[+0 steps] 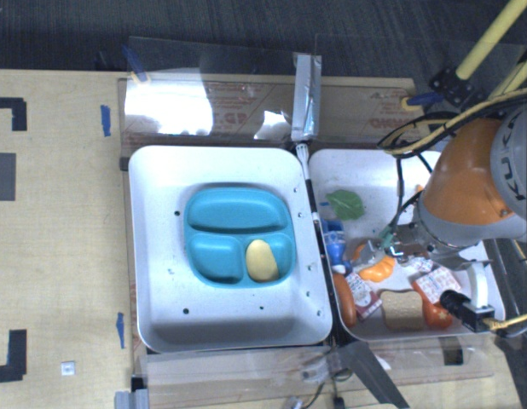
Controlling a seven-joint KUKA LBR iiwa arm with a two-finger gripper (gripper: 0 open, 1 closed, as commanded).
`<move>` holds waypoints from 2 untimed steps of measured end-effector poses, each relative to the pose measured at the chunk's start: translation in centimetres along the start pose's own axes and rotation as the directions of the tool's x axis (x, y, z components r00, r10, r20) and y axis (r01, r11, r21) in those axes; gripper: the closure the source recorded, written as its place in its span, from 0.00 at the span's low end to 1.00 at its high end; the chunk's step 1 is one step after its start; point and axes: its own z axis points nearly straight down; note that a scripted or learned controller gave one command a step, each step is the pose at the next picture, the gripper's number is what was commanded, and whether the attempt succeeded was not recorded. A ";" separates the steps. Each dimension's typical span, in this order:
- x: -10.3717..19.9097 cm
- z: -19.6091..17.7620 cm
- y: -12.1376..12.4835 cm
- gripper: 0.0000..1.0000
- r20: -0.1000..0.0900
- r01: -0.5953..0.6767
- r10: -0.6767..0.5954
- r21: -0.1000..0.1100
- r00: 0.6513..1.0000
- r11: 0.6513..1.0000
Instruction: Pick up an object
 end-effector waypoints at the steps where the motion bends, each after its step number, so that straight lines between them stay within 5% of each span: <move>1: -0.1 -6.6 3.5 0.00 0.005 0.090 -0.090 -0.014 0.996 0.996; 2: -1.8 1.9 2.9 0.00 0.010 0.117 -0.117 -0.026 0.993 0.993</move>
